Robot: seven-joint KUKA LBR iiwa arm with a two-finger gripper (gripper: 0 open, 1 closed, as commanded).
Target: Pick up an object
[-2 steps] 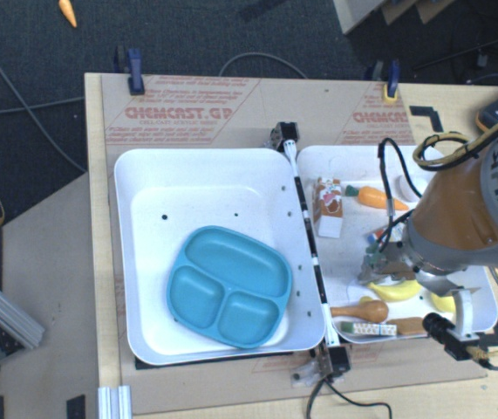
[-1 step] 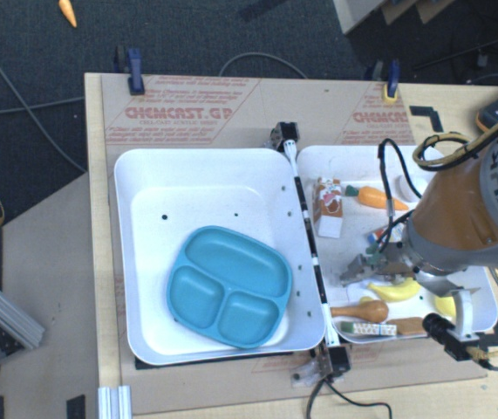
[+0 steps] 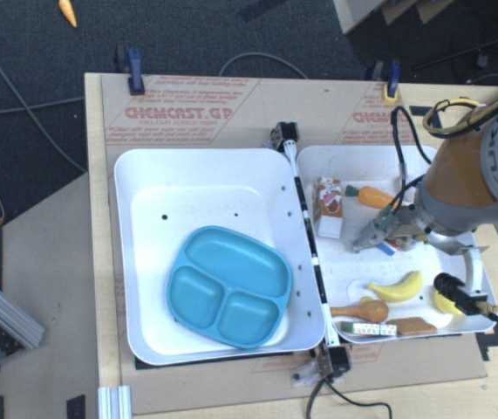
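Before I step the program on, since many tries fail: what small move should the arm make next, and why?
Probably a short, straight descent. The gripper hangs over the right bin, beside the small box and near the carrot, with nothing seen in its grasp. The banana lies farther off, so the box looks like the nearest target.

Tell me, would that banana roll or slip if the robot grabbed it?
The banana looks like smooth, glossy plastic, so it may slip between fingers. Its curved shape lies flat in the right bin, so it probably rocks or spins rather than rolls. It seems small, likely light.
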